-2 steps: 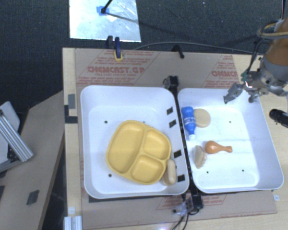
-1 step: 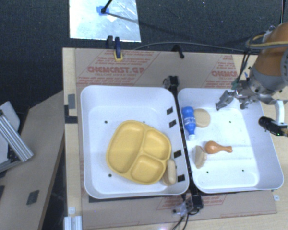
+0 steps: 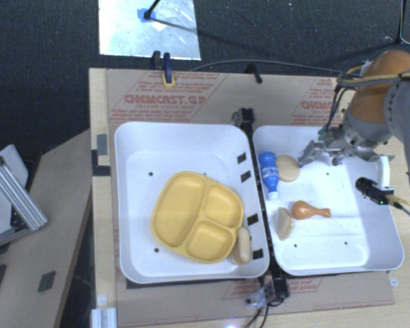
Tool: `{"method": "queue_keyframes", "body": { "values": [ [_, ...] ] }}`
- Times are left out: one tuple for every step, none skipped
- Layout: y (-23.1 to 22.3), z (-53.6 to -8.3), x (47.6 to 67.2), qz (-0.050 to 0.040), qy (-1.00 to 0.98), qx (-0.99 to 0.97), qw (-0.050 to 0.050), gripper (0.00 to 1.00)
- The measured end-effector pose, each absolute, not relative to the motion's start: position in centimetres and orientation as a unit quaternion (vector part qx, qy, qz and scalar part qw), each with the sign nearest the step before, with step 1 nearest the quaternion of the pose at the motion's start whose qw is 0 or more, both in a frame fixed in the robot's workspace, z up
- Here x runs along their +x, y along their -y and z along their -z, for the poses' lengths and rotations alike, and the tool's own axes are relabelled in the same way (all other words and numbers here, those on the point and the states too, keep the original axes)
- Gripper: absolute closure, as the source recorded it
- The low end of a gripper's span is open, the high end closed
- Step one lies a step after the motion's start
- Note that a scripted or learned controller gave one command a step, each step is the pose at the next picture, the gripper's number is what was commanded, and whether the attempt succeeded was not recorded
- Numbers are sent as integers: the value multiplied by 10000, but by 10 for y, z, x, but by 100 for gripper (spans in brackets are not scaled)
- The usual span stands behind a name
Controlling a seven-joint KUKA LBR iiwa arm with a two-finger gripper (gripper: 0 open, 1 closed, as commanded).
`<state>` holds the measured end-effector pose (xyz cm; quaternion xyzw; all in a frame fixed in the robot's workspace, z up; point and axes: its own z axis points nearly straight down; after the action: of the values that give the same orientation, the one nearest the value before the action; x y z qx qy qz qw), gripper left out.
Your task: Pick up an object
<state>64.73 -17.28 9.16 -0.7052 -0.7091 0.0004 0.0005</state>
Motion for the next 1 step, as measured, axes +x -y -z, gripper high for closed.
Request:
{"method": "queue_keyframes", "body": {
  "values": [
    [173, -106, 650, 15, 7098, -7044, -26, 100]
  ]
}}
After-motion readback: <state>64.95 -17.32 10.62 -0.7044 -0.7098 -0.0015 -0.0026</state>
